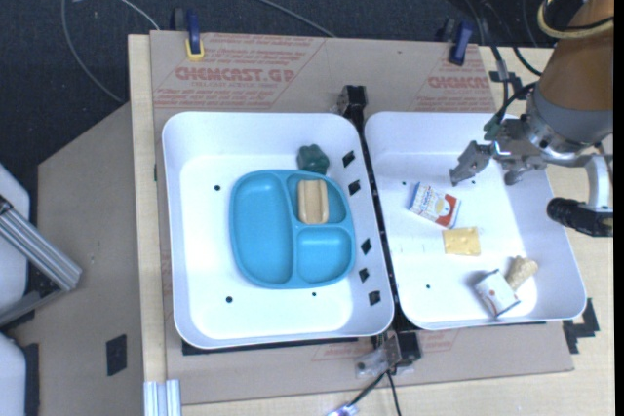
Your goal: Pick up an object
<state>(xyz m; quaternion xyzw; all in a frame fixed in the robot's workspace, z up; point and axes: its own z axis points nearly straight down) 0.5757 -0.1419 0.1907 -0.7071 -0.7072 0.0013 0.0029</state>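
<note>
The bench carried two white bins. The left bin held a blue divided tray near its centre, with a tan block lying in the tray's compartment at two o'clock and a small dark green lump just beyond the tray's rim at one o'clock. The arm hung over the right bin at about two o'clock, its gripper with fingers spread and pinching nothing. In that bin lay a small red, white and blue carton near the centre, a yellow square just beside it at five o'clock, and a white packet touching a tan piece at five o'clock.
</note>
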